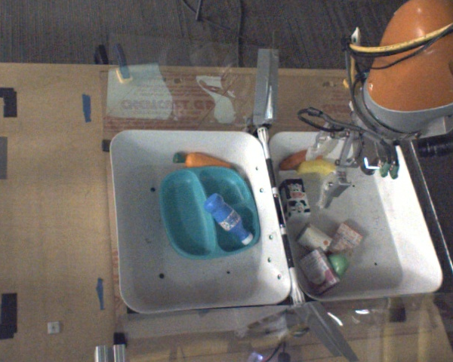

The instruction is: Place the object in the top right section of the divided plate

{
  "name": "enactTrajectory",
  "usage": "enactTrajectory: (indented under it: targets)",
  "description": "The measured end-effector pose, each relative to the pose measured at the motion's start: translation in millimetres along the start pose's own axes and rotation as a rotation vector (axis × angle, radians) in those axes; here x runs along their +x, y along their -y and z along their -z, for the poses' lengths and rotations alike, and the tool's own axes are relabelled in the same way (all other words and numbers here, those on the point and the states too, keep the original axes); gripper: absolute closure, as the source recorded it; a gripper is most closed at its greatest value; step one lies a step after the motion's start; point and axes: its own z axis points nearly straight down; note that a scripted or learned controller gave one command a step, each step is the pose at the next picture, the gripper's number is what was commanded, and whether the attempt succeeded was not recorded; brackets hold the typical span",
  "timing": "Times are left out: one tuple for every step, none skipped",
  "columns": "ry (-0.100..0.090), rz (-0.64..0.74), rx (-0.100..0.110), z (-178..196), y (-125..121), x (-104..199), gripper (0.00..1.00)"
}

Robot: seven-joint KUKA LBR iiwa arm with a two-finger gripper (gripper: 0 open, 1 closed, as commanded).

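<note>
The bottle (229, 219) lies tilted in the teal divided plate (183, 216), across its right-hand sections, in the left bin (136, 202). It is well apart from the fingers (334, 187), which hang over the right bin (408, 240) near a yellow item (317, 167). Nothing shows between them; how far open they stand I cannot tell. An orange carrot (204, 159) rests just beyond the plate's far edge.

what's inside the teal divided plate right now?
A blue bottle lies tilted in the divided plate, across its right-hand sections in the left bin. The long left section looks bare. The plate surface under the bottle is covered.
</note>
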Motion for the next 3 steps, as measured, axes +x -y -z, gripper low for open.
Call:
enactTrajectory:
  targets:
    - [0.001, 0.093, -0.001, 11, -18, -10, 0.0]
    - [0.001, 0.241, 0.001, 109, 81, -23, 0.0]
    - [0.002, 0.686, 0.001, 154, 119, 5, 0.0]
